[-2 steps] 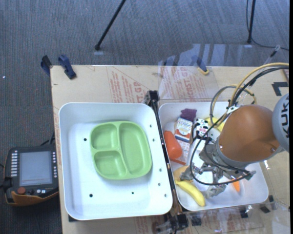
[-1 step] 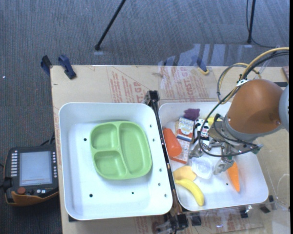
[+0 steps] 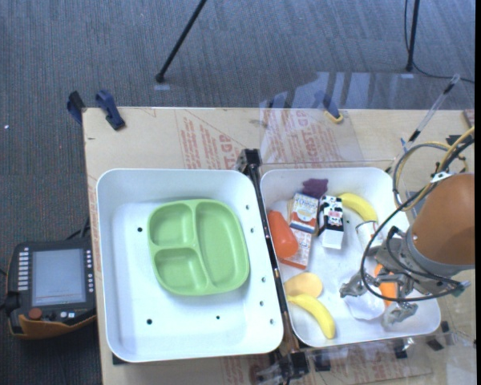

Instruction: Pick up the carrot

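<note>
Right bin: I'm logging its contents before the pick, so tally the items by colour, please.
Yellow: 2, a banana and another banana
Orange: 2, the carrot and a rounded fruit
Purple: 1, a small item
Printed cartons: 2, and
Total: 7; anything beneath the gripper can't be told.

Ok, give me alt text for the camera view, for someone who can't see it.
The arm's gripper hangs over the right bin's lower right corner, away from the carrot at that bin's left wall. Two bananas, cartons and a yellow-orange fruit share that bin; the left bin holds a green divided plate.
</note>
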Action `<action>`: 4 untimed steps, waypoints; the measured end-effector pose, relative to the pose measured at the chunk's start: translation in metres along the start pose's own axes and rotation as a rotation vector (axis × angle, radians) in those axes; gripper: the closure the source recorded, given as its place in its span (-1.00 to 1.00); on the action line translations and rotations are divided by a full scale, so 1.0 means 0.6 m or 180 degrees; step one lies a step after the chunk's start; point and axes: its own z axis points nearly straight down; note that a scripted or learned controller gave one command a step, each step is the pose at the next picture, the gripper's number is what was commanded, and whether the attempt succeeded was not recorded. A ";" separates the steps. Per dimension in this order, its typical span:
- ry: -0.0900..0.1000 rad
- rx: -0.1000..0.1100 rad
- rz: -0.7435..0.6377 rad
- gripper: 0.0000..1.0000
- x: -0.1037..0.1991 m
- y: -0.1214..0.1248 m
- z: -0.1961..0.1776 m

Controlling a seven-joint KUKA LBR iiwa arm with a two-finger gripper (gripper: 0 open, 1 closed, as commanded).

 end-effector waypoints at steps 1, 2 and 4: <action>-0.0020 -0.0003 -0.0017 1.00 -0.009 0.002 -0.016; -0.0014 0.0011 -0.0423 1.00 -0.060 0.011 -0.084; -0.0026 0.0001 -0.0405 -1.00 -0.064 0.012 -0.098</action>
